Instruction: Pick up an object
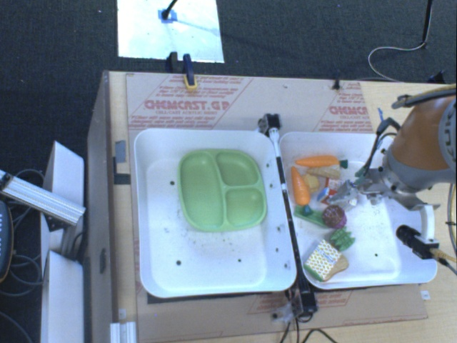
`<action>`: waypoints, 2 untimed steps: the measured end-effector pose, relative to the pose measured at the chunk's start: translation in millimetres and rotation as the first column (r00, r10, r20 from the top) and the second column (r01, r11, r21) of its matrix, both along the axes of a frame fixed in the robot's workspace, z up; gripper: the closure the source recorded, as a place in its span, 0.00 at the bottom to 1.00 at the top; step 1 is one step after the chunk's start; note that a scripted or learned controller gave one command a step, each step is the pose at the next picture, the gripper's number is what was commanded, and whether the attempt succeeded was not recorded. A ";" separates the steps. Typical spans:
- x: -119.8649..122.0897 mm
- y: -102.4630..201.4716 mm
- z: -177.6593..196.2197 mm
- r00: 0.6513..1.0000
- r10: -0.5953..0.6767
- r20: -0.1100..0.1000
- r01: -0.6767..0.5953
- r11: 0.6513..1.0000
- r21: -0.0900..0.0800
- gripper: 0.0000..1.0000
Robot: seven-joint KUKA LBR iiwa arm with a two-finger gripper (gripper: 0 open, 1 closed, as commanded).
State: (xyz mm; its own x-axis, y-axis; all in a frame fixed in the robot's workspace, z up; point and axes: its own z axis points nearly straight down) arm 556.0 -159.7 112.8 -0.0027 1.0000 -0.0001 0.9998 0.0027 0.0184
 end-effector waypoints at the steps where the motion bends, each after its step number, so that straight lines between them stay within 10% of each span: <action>1: -56.6 44.9 -29.1 1.000 -0.002 -0.019 0.002 1.000 0.001 0.00; 2: -55.4 44.4 -18.4 1.000 -0.001 -0.015 0.001 1.000 0.000 1.00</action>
State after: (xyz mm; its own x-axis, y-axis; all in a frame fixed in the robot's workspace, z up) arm 500.5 -115.2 94.4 -0.0021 1.0000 0.0003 1.0000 0.0021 0.0029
